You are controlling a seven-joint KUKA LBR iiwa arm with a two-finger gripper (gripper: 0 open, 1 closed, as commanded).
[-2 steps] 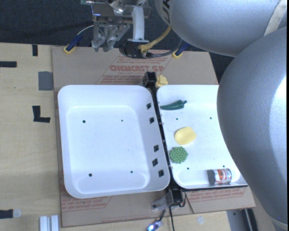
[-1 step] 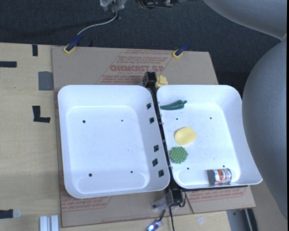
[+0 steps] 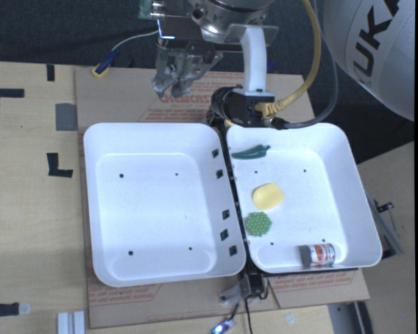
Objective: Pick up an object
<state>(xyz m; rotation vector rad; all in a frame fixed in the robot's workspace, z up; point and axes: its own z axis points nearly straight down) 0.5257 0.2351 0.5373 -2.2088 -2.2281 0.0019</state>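
The right bin [image 3: 348, 186] holds a dark green pepper-shaped piece [image 3: 251, 152] near its far left, a yellow rounded lump [image 3: 267, 196] in the middle, a green bumpy ball [image 3: 258, 223] just below it, and a small can [image 3: 318, 255] with a red band lying on its side at the near edge. My gripper [image 3: 179, 82] hangs high above the bench, beyond the far rim of the left bin [image 3: 97, 186], with nothing between its fingers. It is well away from all the objects.
The bins sit side by side on a cardboard sheet [image 3: 118, 96] on the wooden bench. A row of black clips [image 3: 226, 214] joins the bins along their shared wall. A blue and yellow cable end [image 3: 104, 65] lies behind the left bin.
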